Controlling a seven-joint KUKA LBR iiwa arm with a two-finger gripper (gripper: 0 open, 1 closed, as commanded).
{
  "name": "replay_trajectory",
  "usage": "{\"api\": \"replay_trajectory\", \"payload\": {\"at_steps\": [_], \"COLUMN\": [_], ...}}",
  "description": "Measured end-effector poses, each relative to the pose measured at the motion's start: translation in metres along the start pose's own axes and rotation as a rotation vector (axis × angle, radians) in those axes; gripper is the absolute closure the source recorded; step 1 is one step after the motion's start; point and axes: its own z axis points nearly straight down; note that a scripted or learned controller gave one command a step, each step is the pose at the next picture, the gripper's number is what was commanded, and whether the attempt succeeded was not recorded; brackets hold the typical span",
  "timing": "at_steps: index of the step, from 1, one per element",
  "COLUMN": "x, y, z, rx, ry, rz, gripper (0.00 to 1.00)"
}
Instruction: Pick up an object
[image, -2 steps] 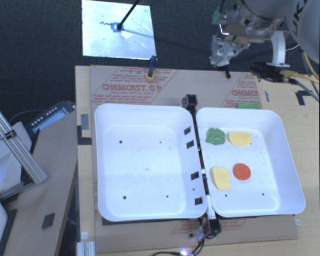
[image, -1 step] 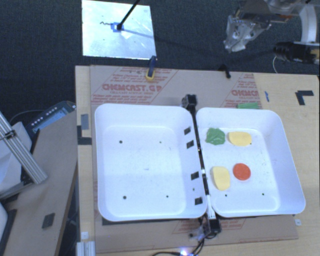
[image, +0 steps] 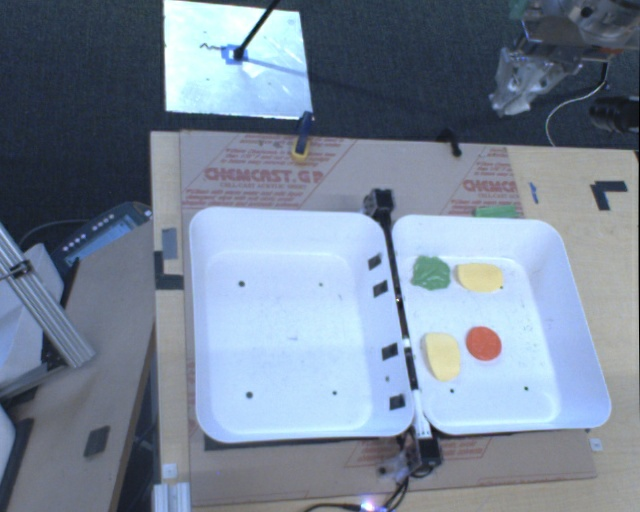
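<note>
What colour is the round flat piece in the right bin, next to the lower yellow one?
Orange-red, seen best in the camera view.

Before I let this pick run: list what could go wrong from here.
1. All four pieces look flat against the floor of the right bin, so the fingers may slide over them.
2. The green piece and upper yellow piece lie close together; a grab could catch both.
3. The gripper sits high beyond the bins, so a long descent could land off-target.
</note>
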Motion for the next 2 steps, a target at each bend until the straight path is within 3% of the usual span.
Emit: {"api": "replay_trajectory", "payload": {"at_steps": [1,2], "x": [0.001,0.110], "y": [-0.047,0.005], "z": [-0.050,0.113], "rx": [-0.002,0.014], "ry": [0.002,0.004], "rz": [-0.005,-0.016], "gripper": [1.00,1.00]}}
